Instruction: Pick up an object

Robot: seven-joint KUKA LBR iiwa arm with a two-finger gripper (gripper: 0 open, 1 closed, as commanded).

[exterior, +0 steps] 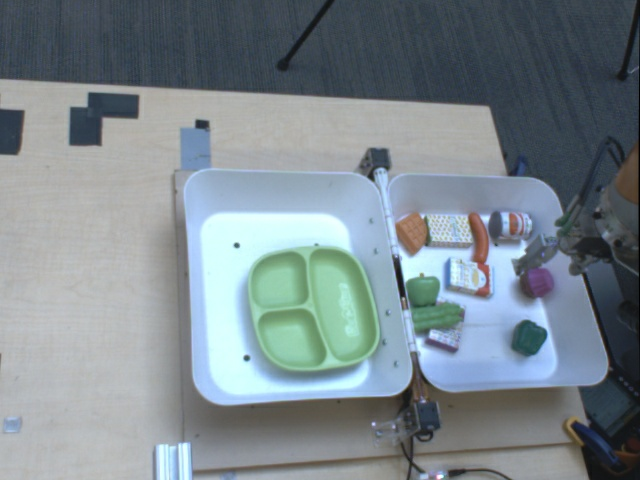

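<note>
The grey two-finger gripper, fingers spread, hovers just above one small purple round toy at the right white bin's right side. The left white bin holds one green three-compartment plate

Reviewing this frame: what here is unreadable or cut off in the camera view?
- Gripper: too small and blurred over the right bin to tell whether it touches the purple object.
- Arm: cut off by the right edge.
- Small carton and flat packet: print too small to read.
- Item by the green vegetable: partly tucked under it.
</note>
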